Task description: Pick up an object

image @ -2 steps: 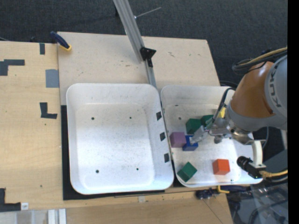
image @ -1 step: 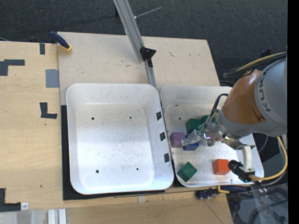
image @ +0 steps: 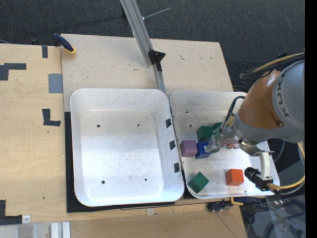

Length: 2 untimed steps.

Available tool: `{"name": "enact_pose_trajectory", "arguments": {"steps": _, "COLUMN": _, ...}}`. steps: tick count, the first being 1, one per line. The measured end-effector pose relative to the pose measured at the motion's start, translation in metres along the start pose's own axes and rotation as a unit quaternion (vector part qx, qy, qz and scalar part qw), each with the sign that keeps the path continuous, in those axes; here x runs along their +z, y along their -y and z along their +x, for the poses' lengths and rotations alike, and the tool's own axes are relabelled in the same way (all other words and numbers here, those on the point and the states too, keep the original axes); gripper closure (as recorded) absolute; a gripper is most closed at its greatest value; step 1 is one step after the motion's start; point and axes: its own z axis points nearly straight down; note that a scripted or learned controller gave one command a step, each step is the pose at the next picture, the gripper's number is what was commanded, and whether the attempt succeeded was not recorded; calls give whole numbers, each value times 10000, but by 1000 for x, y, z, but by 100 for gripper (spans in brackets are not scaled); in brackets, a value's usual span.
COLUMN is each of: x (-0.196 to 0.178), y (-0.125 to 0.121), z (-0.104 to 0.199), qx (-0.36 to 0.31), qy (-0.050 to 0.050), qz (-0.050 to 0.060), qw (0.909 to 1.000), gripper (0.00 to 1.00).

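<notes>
Blue block (image: pixel 202 149) sits in the right bin (image: pixel 208 99), touching the purple block (image: pixel 188 148) on its left and just left of my fingers (image: pixel 216 146), which seem to reach its right edge, though I cannot tell their spread.

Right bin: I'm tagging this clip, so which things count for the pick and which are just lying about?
For the pick:
pincer
blue block
purple block
green blocks
orange block

Lying about:
left bin
blue-and-yellow tool
metal rail
</notes>
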Motion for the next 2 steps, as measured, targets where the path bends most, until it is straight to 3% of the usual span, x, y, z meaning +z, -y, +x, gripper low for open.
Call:
{"name": "enact_pose_trajectory", "arguments": {"steps": 1, "x": -43, "y": 2, "z": -3, "qx": 9, "qy": 12, "qz": 74, "qw": 10000, "gripper": 100}}
{"name": "enact_pose_trajectory", "arguments": {"steps": 2, "x": -106, "y": 3, "z": -1, "qx": 4, "qy": 12, "qz": 66, "qw": 10000, "gripper": 100}}
